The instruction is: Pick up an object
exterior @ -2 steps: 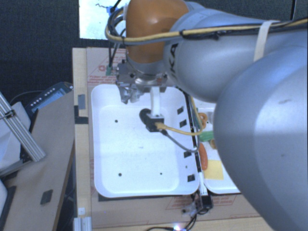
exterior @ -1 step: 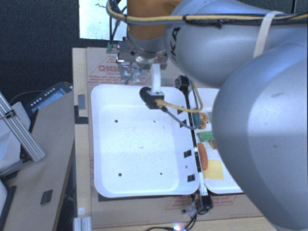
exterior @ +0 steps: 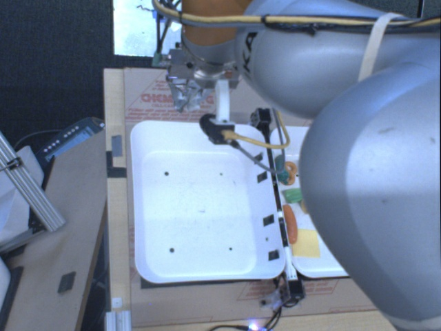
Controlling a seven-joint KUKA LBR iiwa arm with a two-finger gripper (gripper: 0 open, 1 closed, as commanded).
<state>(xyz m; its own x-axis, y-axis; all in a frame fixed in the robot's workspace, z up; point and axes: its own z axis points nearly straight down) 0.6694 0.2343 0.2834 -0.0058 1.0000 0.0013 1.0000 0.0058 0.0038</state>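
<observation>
My gripper [exterior: 185, 101] hangs under the orange wrist band, over the cardboard just behind the back rim of the left bin [exterior: 148, 185]. I see nothing held in it. Along the visible left strip of the right bin [exterior: 324, 271] lie a small orange and green piece [exterior: 289, 173], a green piece [exterior: 293, 195], a long orange-red piece [exterior: 291, 224] and a yellow block [exterior: 307, 243]. The grey arm hides most of that bin.
A black clip with yellow cables [exterior: 219, 131] dangles over the left bin's back right corner. A row of black tabs [exterior: 270, 219] runs down the divider between the bins. Left of the bench stand a grey device [exterior: 69, 138] and a metal rail [exterior: 31, 192].
</observation>
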